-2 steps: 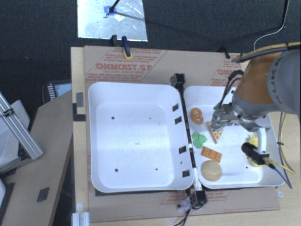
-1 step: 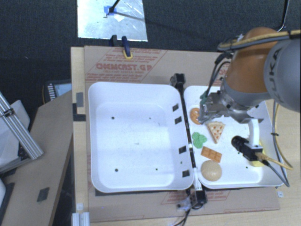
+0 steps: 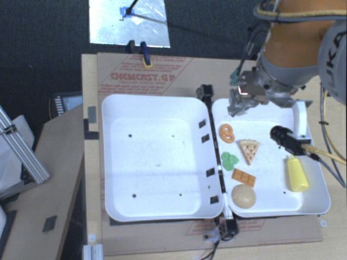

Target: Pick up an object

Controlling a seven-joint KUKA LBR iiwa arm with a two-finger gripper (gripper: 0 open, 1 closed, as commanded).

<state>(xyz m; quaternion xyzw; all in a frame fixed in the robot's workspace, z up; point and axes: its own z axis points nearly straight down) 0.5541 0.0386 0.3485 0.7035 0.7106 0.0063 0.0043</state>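
The right white bin holds several small toy foods. An orange pretzel lies near its left wall, and a pizza slice sits just right of it. Below them are a green leafy piece, an orange waffle-like bar and a round tan bun. A yellow bottle lies toward the right side. My gripper hangs over the bin's far left corner, above and a little behind the pretzel, with nothing seen in it.
The left white bin stands beside the right one, with black clips along the shared wall. Both rest on a cardboard sheet. A shiny metal plate lies behind the bench.
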